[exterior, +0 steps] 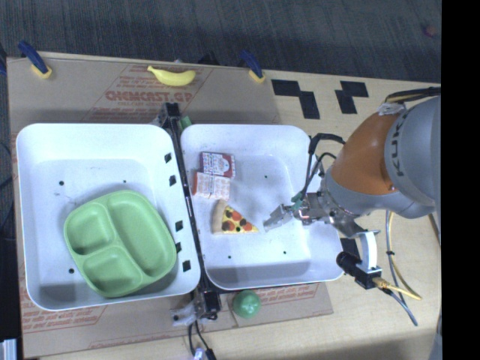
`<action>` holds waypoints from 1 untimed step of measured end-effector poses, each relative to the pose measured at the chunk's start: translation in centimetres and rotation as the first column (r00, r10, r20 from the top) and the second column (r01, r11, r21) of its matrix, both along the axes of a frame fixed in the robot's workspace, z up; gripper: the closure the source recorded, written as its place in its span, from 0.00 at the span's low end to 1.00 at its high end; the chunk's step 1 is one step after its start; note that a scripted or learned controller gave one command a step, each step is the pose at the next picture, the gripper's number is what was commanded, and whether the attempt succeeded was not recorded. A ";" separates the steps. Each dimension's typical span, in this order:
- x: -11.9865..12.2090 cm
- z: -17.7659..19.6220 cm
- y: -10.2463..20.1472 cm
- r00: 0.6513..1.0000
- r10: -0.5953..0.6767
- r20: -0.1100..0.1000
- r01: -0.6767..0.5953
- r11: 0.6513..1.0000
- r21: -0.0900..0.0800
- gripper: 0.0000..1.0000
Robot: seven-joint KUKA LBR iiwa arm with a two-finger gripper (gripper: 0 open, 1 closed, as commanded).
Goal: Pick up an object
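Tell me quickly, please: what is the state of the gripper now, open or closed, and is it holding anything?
Gripper: in the right bin, just right of the pizza slice toy; open or closed cannot be told, and nothing is seen held.

Even, diffuse overhead light falls across the bench, bright on the two white bins [247,135], which verge on washed out to the left of the gripper [279,216]. Soft, short shadows sit under the gripper and beside the pizza slice toy [232,220] just left of it. The green divided plate [120,240], farther left, shows a mild sheen. The frame is low in resolution and slightly soft throughout; the dark floor above it looks grainy.
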State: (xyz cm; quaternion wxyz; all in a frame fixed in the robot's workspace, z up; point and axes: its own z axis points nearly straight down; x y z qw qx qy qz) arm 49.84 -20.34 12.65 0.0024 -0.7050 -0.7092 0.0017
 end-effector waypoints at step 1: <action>3.4 -3.2 6.1 1.000 0.003 0.006 -0.003 1.000 0.001 0.00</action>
